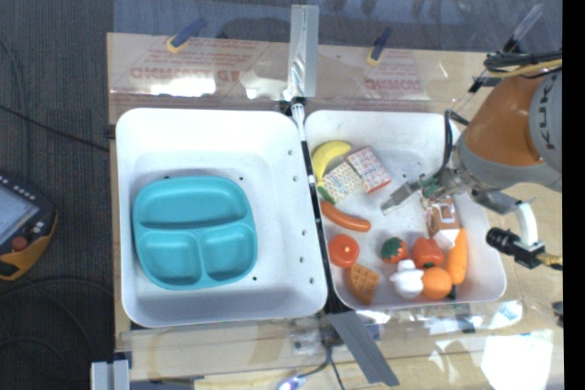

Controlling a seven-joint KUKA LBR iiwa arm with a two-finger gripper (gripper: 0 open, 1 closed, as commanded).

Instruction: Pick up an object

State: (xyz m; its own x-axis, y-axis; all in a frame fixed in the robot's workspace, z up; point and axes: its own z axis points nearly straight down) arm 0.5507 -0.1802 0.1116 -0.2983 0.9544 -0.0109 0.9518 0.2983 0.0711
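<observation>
Right bin (430,125): toys crowd its left wall and near edge; bare floor along the far edge; jaws (422,190) hang mid-bin toward the right wall, whether apart or together I cannot tell; carrot (458,255) lies by the right wall, long axis near-to-far; left bin (196,125) carries a teal tray (194,227).
</observation>
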